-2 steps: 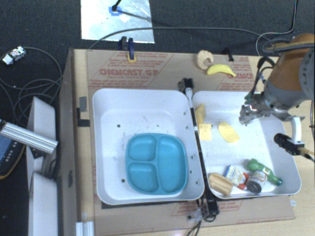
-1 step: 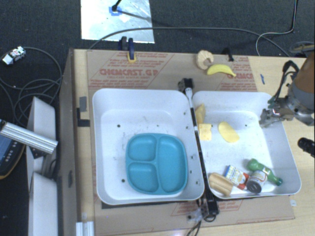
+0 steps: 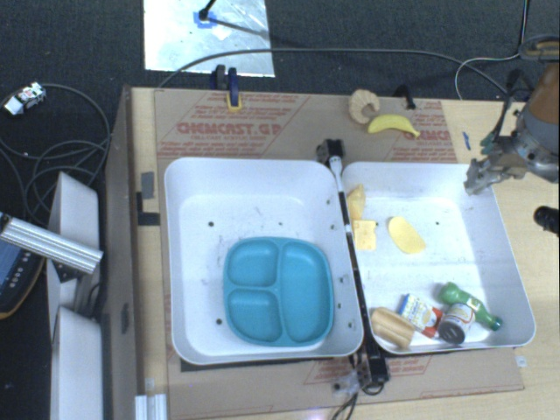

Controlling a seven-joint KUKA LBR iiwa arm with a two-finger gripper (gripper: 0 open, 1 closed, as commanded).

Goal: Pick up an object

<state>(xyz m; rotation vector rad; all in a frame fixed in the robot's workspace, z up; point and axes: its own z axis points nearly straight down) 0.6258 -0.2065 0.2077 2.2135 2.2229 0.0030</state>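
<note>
- Leftmost, the left bin [image 3: 188, 191] holds a blue divided plate [image 3: 279, 290] with three compartments, lying flat toward the bin's near side.
- Beyond the bins, on the bare bench [image 3: 289, 125], a banana [image 3: 393, 126] lies beside a pale round object [image 3: 364, 105]; both are outside the bins.
- At the shared rim, the right bin [image 3: 490, 261] holds two pale yellow pieces [image 3: 360, 221] against its left wall.
- Near the bin's middle lies a yellow oval piece [image 3: 406, 234], apart from the others.
- Along the near wall sit a tan bread-like roll [image 3: 393, 327], a small white, blue and red packet [image 3: 417, 311], a small can [image 3: 452, 326] and a green bottle [image 3: 468, 306], close together.
- Rightmost, the gripper [image 3: 479, 178] sits over the right bin's far right corner, well apart from every object; whether it is released or clenched cannot be told, and nothing is seen grasped.
</note>
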